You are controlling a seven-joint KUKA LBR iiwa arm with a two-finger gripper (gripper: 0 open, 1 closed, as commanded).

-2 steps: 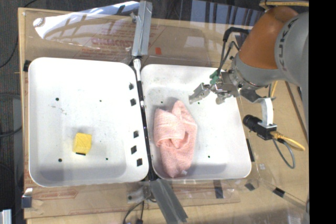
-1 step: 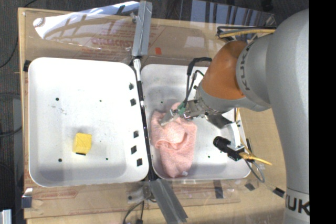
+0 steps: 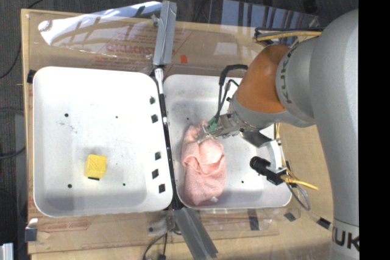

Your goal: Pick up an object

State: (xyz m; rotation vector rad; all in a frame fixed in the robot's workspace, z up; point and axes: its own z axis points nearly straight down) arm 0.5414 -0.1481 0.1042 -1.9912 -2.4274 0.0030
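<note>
Okay, single arm [image 3: 323, 70] reaching in from the right, orange band [image 3: 262, 85] over the right bin [image 3: 183, 91]. Gripper [image 3: 211, 130] is low in that bin, at about its middle, tip pointing down and to the left. Whether it is open or closed cannot be told from this angle.

Task thing: pink cloth [image 3: 204, 167], crumpled, lying in the right bin, in its front left part, close against the wall shared with the left bin [image 3: 91, 106]. The cloth runs from mid-bin down to the front rim. Its top edge sits directly under the gripper tip, and the two look to be touching there. Most of the cloth lies below and slightly left of the gripper, flat on the bin floor, not lifted. Cannot confirm any fabric is pinched.

Left bin: one small yellow block [image 3: 95, 166] in the front part of the floor, well apart from the gripper and the cloth.

Clear plastic sheet [image 3: 103, 30] lies on the bench [image 3: 304, 149] behind the left bin.
</note>
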